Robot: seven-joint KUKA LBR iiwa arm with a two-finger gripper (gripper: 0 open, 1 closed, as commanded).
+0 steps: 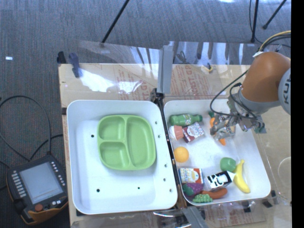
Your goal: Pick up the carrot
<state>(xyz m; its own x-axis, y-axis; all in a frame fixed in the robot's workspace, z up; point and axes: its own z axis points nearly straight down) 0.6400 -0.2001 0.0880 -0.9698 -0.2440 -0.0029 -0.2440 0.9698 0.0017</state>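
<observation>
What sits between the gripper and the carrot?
Nothing visible. The two-finger gripper hangs right over the small orange carrot in the right white bin; the red-and-white carton lies apart beside it.

claw [224,127] blurred | carrot [213,121] partly hidden | arm [266,77] cut off right

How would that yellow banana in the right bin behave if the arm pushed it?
The banana would probably pivot or slide, not roll: it is curved and lies flat on the bin floor. Its smooth, glossy look suggests a stiff, light toy. With the bin wall close beside it, a push could wedge it there.
</observation>
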